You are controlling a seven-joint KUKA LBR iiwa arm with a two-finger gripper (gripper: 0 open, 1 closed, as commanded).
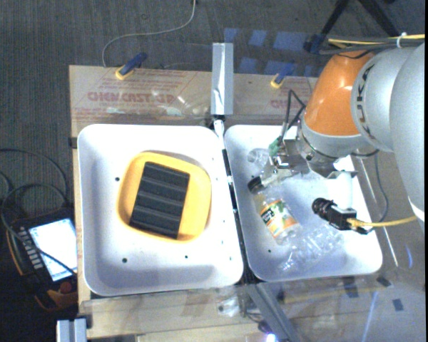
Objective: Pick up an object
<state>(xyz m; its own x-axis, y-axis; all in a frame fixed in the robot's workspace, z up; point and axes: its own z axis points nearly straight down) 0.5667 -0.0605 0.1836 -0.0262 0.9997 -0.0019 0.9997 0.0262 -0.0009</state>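
Left bin (93, 191): yellow tray (200, 191) with black ridged block (159, 199), centre-left | Right bin (371, 258): small clear bottle (279, 218) with orange-green label, lower centre-right | Gripper (265, 179): just above bottle, over right bin; grip state cannot be told.

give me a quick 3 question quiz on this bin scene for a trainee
1. True or false: the yellow tray with the black ridged block lies in the left bin.
2. Which bin is the claw over? A) left bin B) right bin C) neither
3. Fill in: the small clear bottle with the orange and green label lies in the ____ bin.

Key
1. True.
2. B; the arm reaches in from the right and the claw is above the right bin, near the divider.
3. Right.
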